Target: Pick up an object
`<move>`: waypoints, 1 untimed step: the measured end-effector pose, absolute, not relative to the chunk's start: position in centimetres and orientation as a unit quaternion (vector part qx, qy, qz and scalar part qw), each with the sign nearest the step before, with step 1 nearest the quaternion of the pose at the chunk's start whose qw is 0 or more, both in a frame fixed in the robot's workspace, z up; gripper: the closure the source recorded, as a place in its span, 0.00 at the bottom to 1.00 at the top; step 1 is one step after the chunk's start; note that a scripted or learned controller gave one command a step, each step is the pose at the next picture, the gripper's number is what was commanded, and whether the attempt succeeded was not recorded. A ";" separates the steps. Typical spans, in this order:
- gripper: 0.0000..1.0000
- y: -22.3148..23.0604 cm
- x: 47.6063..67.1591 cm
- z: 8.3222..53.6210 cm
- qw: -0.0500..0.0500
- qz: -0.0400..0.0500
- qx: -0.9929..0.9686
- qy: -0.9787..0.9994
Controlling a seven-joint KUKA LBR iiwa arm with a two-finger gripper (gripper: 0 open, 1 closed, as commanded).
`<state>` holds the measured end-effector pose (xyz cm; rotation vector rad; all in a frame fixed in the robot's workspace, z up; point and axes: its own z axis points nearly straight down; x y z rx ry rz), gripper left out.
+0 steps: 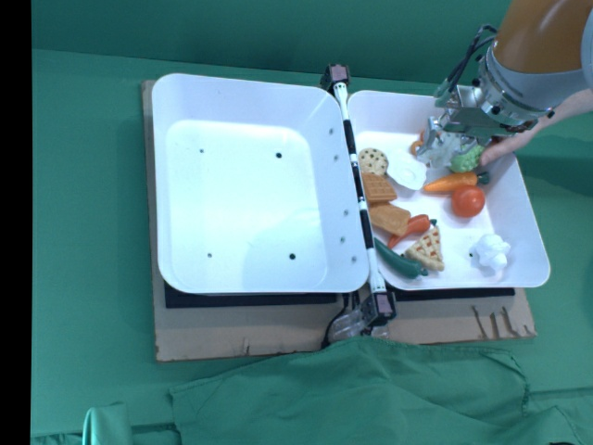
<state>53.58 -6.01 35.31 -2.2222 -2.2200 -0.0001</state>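
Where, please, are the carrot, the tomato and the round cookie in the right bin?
carrot (451,183), camera view, middle of its orange body.
tomato (468,202), camera view, centre of its red top.
round cookie (373,160), camera view, centre of its speckled face.

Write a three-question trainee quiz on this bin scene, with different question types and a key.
1. True or false: the gripper is over the right bin.
2. Which toy lies nearest the right bin's front-right corner? A) white toy B) round cookie C) carrot
3. Fill in: the round red toy just in front of the carrot looks like a ____.

Key: 1 true; 2 A; 3 tomato.
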 end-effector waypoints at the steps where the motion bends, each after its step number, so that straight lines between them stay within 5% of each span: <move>1: 1.00 -2.2 51.4 31.7 0.001 0.000 -0.707 -0.707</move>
